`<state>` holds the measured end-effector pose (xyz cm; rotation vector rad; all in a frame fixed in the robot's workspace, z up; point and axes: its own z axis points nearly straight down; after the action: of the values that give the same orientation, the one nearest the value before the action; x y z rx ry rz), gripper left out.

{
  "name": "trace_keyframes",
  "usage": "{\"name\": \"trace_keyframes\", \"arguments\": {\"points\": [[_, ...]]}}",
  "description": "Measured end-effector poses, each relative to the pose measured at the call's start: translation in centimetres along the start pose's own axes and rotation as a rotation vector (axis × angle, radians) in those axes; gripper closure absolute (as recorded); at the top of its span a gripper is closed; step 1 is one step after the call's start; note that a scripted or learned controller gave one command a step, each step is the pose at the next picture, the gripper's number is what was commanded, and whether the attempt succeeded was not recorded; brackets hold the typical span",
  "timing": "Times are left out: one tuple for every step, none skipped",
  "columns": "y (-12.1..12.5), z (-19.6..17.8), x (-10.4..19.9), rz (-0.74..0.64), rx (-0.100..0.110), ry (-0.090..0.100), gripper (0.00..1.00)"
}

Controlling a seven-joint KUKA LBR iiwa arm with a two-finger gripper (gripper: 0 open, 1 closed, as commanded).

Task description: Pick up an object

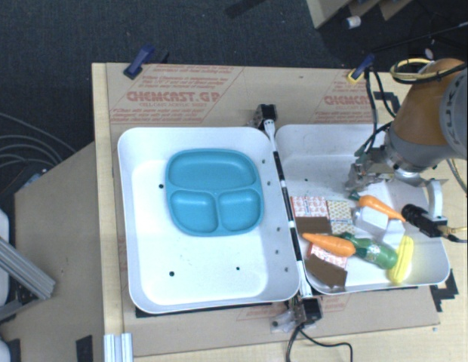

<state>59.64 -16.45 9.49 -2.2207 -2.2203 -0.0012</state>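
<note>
Fixed overhead camera, slanted down on both bins [136,202].

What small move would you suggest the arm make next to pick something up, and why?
Probably a short shift toward the orange carrot. The gripper sits over bare floor in the right bin, nothing visibly between its fingers, and that carrot lies just beside it, atop the pile.

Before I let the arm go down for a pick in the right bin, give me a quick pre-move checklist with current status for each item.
1. Gripper positioned over the right bin: ok.
2. Gripper directly above a target: not ok; the upper carrot lies just below-right of it.
3. Jaws state: cannot tell.
4. Nothing held already: cannot tell.
5. Objects separated for a clean pick: not ok; the lower carrot, green vegetable and corn crowd together.
6. Blue tray in the left bin out of the way: ok.
</note>
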Motion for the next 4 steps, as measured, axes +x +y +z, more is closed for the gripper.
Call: {"name": "trace_keyframes", "arguments": {"points": [[0.0,0.0,0.0,0.0,0.0,0.0,0.0],[0.0,-1.0,0.0,0.0,-0.001,0.0,1.0],[0.0,-1.0,0.0,0.0,-0.001,0.0,0.0],[2.8,1.0,-3.8,0.0,-0.002,-0.002,0.0]]}}
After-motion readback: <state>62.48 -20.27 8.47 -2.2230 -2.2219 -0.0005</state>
